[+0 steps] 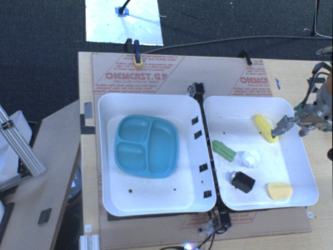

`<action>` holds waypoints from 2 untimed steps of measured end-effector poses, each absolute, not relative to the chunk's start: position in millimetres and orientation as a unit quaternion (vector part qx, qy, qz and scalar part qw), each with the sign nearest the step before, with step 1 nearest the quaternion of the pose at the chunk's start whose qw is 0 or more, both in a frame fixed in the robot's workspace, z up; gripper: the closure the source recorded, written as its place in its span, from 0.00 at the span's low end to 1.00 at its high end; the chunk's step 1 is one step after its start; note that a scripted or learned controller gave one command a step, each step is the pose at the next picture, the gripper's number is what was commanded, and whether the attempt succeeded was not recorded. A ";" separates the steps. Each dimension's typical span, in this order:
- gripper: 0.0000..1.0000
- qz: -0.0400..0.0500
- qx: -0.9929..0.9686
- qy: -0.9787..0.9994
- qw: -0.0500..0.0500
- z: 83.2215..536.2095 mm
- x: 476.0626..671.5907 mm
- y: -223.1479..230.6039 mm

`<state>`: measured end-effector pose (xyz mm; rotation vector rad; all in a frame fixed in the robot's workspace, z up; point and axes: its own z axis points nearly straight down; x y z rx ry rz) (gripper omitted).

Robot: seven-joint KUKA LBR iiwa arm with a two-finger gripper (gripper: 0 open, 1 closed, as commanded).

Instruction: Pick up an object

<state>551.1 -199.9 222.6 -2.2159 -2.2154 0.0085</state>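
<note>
pincer (285, 125) beside yellow corn (264, 127) (right bin (304, 163))

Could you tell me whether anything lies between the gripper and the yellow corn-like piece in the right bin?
Nothing visible does. The gripper hangs at the right edge of the yellow piece; the other items lie nearer the bin's front.

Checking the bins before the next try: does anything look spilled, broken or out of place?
Nothing stands out. The blue plate lies flat in the left bin. In the right bin the yellow corn, green piece, white object, black block and yellow wedge lie apart. The gripper sits beside the corn.
</note>
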 end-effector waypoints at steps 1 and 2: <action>0.00 0.000 -0.706 -0.708 -0.001 229.1 553.9 -199.3; 0.00 0.000 -0.706 -0.708 0.000 169.1 559.9 -197.7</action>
